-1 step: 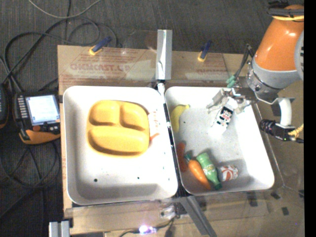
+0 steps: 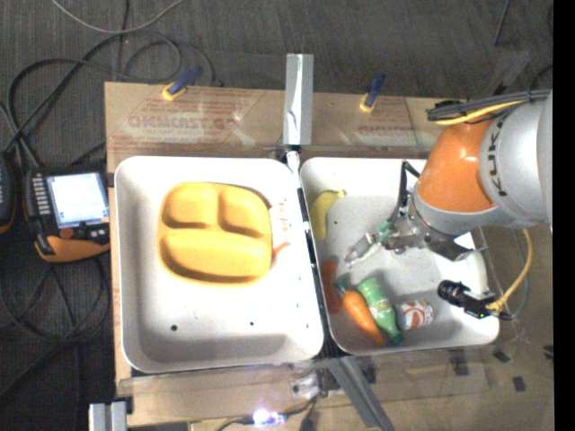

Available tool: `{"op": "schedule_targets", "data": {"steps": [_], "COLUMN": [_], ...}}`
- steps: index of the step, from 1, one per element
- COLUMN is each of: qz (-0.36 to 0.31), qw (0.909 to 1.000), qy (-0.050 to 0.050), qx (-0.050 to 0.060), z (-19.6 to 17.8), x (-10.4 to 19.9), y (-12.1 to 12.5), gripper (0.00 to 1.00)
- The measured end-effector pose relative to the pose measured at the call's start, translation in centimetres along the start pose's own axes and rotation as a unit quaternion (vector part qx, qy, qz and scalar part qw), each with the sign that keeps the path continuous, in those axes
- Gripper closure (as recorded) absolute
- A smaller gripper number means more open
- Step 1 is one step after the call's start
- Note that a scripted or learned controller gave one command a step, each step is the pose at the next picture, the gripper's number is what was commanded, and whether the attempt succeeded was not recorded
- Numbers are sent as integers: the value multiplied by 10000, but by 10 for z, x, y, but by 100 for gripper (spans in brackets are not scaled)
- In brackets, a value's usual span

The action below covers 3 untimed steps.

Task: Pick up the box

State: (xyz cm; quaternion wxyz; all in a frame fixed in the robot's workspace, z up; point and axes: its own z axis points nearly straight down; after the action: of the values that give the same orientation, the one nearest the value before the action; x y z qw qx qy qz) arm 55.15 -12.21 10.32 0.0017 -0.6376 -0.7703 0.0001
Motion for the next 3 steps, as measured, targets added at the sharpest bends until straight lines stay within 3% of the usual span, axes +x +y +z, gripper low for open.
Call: {"op": "schedule_targets", "data": {"steps": [1,2,3], "qz": [578,937,1237], "qw": [9983,9955,9923], "qy": [-43,-30,-40], "qx": [-69,-99,-70], "z": [13,13,14], "x": [15,14,-16], "y": [-1,-19,53], "gripper": [0,0,0]}}
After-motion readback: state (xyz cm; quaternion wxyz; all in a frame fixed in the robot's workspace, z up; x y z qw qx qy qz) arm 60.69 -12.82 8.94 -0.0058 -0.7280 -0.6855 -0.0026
